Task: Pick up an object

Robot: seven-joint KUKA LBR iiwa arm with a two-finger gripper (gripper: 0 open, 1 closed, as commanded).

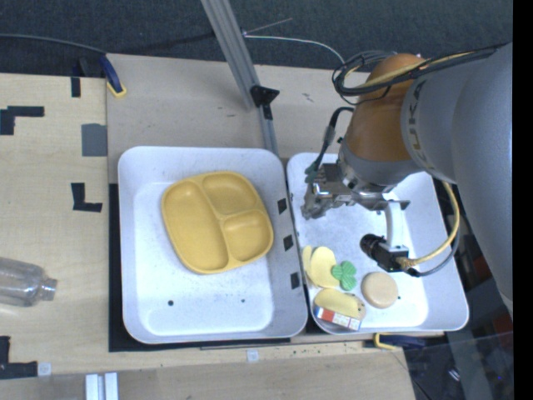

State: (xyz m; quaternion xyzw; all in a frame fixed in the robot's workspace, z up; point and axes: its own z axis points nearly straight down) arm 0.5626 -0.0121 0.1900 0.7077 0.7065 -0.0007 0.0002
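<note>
My gripper [321, 200] hangs low over the far left part of the right bin [441, 307], just above the bin floor. I cannot make out how it stands. In front of it, at the bin's near left, lie a pale yellow piece [318, 265], a small green leafy toy [344, 273], a tan round disc [380, 290] and a yellow block with a red and white label [338, 306]. These lie apart from the gripper, which has nothing visible in it.
The left bin [141, 307] holds a yellow divided plate [218, 220]. A metal pole [233, 44] slants in from the back. A clear plastic bottle [21, 280] lies on the bench at far left. The arm's black cable [433, 252] loops over the right bin.
</note>
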